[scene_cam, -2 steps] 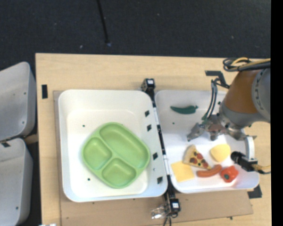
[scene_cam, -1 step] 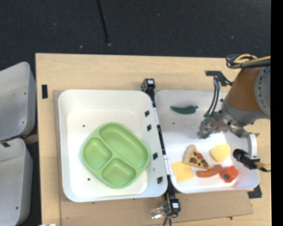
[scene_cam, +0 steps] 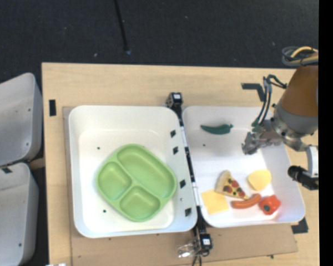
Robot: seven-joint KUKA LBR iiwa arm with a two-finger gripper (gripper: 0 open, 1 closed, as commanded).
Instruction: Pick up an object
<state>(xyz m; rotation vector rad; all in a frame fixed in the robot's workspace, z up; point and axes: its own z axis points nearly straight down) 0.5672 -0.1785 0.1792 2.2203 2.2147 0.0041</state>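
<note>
Gripper (scene_cam: 255, 143) sat upper right in right bin (scene_cam: 211, 215); finger state: cannot tell, nothing seen held. Pepper (scene_cam: 216, 128) lay left of gripper, near, long axis horizontal, stem end pointing right. Pizza (scene_cam: 230, 185), lemon (scene_cam: 259, 179), cheese (scene_cam: 214, 201), sausage (scene_cam: 245, 202), tomato (scene_cam: 270, 204) lay below. Tray (scene_cam: 136, 182) in left bin (scene_cam: 83, 148).

Grey arm (scene_cam: 293, 121) with orange band (scene_cam: 302, 90), looped cables (scene_cam: 266, 96), dark metal fingers (scene_cam: 253, 143).

The green divided plate (scene_cam: 135, 182) looks like smooth matt plastic; both white bins (scene_cam: 77, 148) glossy plastic; the table (scene_cam: 116, 85) pale wood.
</note>
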